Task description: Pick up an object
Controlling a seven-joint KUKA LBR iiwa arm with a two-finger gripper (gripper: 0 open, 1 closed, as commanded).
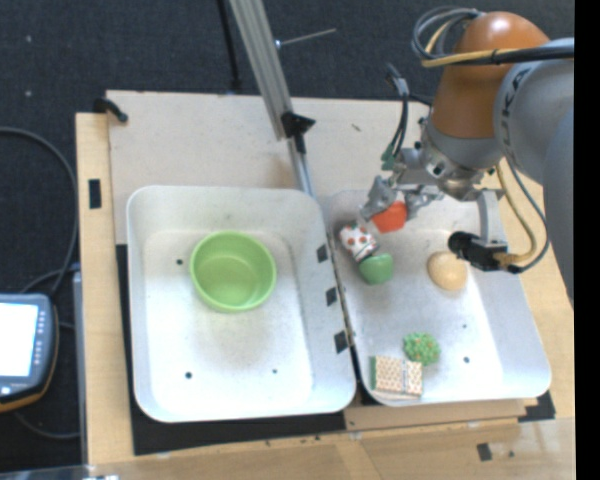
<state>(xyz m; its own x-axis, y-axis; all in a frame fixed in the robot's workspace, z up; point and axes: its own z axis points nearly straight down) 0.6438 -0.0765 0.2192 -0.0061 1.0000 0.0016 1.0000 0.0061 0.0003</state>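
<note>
My gripper [391, 208] hangs over the far left part of the right bin [500, 348]. A small orange-red object [391, 218] sits between its two fingertips, and the fingers are shut on it. Just below and left of it lie a white piece with red spots [356, 240] and a green rounded piece [377, 268], touching each other. A pale yellow egg-shaped object [447, 271] rests to the right, beside a black part of the arm's fittings.
A green bowl [233, 270] stands in the left bin [160, 368]. A small green broccoli-like piece [420, 347] and a tan checkered block [397, 375] lie near the right bin's front edge. A metal post [265, 58] rises behind the bins.
</note>
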